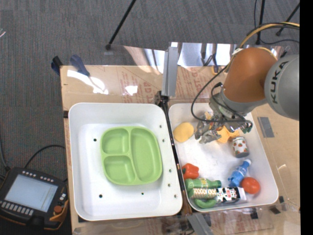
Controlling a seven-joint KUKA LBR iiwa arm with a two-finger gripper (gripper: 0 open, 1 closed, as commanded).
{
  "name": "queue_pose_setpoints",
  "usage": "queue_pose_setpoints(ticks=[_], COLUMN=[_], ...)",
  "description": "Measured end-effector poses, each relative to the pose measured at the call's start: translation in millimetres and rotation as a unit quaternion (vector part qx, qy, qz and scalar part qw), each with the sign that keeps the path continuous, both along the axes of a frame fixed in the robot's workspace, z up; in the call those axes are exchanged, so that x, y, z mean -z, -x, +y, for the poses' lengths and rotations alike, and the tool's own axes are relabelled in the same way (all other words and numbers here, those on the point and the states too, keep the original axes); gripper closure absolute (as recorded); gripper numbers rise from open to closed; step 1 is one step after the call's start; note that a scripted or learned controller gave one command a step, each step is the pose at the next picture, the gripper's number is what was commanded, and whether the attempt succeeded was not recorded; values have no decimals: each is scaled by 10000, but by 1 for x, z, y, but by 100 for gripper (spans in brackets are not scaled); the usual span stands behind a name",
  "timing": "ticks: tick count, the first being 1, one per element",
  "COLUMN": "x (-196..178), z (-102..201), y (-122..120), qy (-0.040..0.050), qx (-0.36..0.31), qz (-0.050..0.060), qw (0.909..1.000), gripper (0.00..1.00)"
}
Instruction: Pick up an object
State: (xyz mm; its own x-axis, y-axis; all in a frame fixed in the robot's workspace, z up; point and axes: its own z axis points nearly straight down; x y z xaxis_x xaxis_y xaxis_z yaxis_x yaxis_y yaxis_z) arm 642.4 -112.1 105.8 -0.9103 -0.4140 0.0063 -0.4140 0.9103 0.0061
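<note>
In the right bin [272, 176], near its far edge, the gripper [209, 135] hangs low over the floor of the bin, just beside a yellow lemon-like toy [183, 131] on one side and a small orange-yellow thing [224, 132] that sits partly under the wrist on the other. Whether it is clenched or released cannot be told: the metal parts blur together from above, and nothing can be seen lifted off the floor. By that reading the pick is not yet made; a grasp and a lift are left to do.

Which thing is aimed at is unclear, though the yellow toy is a close candidate. It looks rounded, smooth and plump, lying free near the bin's far left corner with bare floor around it.

The rest sit along the near edge: a red pepper toy [190, 170], a green packet [202, 183], a flat printed packet [226, 194], a blue bottle [240, 173], a red ball [250, 185]. A small can [239, 147] stands near the right wall. The left bin [84, 120] holds a green divided plate [131, 155].
</note>
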Motion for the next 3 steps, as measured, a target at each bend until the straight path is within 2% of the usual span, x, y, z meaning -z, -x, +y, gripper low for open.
queue_pose_setpoints(ticks=[1,2,3], x=[-128,-47,22], z=[53,-16,-21], y=[-5,9,58], qy=[2,-20,-30], qx=[-909,-1998,-2443], qz=[-93,-24,-21], qw=[9958,9798,9697], gripper=[100,100,100])
